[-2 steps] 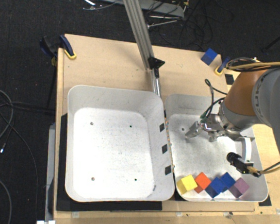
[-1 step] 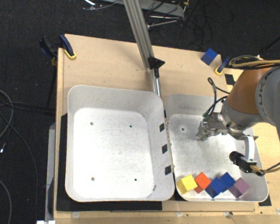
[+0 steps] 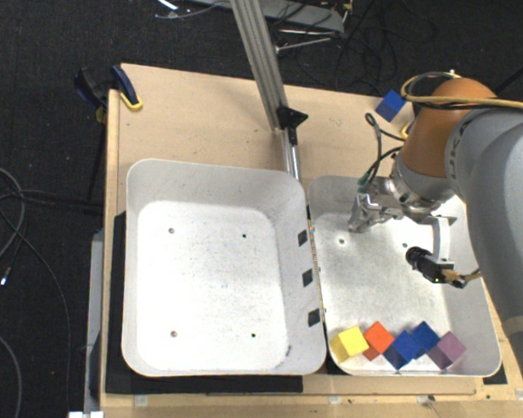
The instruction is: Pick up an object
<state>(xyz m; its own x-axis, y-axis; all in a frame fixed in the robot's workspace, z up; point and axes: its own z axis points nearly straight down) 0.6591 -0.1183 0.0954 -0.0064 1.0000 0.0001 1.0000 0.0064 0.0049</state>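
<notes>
Gripper [image 3: 363, 214] hangs over the far part of the right bin [image 3: 471, 308], finger state impossible to tell, while yellow block [image 3: 351, 342], orange block [image 3: 378, 338], blue block [image 3: 412, 344] and purple block [image 3: 447, 350] sit lined along its near wall.

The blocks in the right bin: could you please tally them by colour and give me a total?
Yellow block: 1
Orange block: 1
Blue block: 1
Purple block: 1
Total: 4, clustered along the near edge of the right bin.
</notes>
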